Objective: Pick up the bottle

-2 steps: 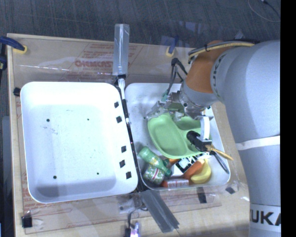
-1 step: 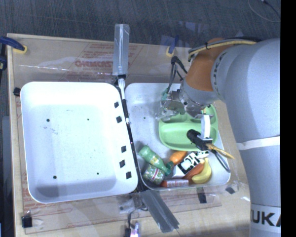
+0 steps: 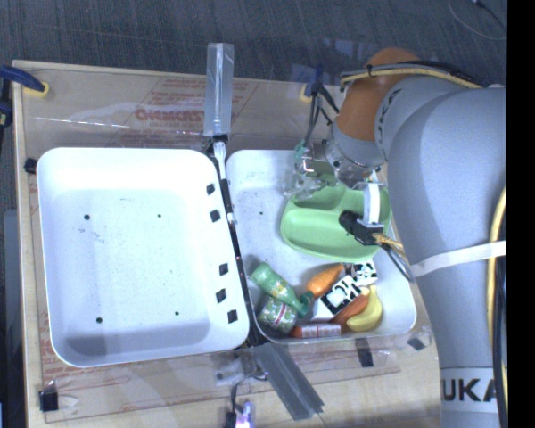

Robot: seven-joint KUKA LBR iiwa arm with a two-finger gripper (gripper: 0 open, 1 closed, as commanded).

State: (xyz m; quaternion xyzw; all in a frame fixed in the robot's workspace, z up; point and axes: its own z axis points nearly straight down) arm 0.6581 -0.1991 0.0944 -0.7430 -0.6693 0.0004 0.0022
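The grey arm reaches in from the right over the right bin (image 3: 250, 178), its orange band up near the bin's far corner, and the gripper (image 3: 314, 169) hangs low at the far edge of a light green bowl-like dish (image 3: 316, 226); whether the tool is released or clenched cannot be told from this angle, and nothing can be seen caught in it. The bottle (image 3: 275, 285), green with a lighter label, lies on its side in the near half of the same bin, close to the divider between the two bins, well apart from the gripper. It is crowded: a can-like green object (image 3: 276, 313) touches it on the near side, an orange carrot-shaped toy (image 3: 325, 281) lies just beside it, and a black-and-white patterned block (image 3: 349, 288), a yellow piece (image 3: 366, 312) and a thin red-and-white tube (image 3: 319, 331) fill the corner beyond. The left bin (image 3: 125, 257) holds nothing of interest. Judging from this, the grasp has not begun. The risks lie in the clutter: a descent slightly off could close on the carrot or the can instead, or push the bottle against the divider wall; and since the bottle lies on its rounded side, it may roll or slip out if pinched off-centre
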